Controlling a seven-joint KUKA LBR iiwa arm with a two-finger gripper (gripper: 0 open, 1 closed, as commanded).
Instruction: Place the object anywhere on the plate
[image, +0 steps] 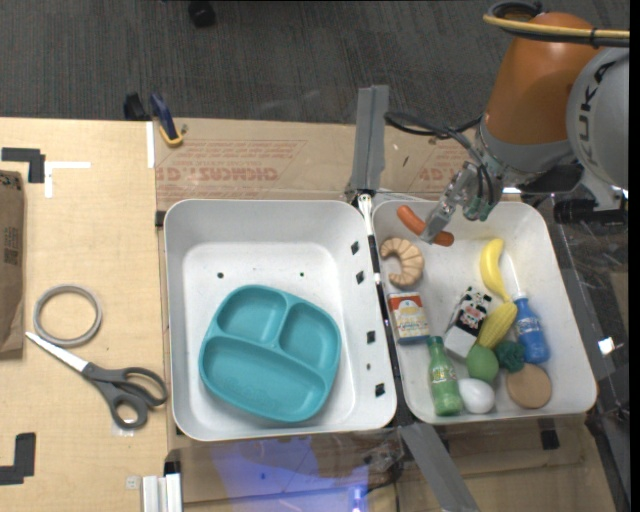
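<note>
Left bin (190, 240) holding teal plate (270, 352), right bin (556, 250) holding toy foods

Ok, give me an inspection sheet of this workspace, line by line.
Surface: wooden bench with two white bins, left bin and right bin.
Job's things: teal divided plate in the left bin, nothing on it; toy foods in the right bin, including banana, croissant, green bottle, corn.
Clutter: scissors and tape roll on the bench, left of the bins.
Grippers: gripper low over the right bin's far end, beside a hot dog; grasp cannot be told.
Cables: dark cable by the arm.
Surroundings: cardboard sheet behind the bins; dark floor.
</note>
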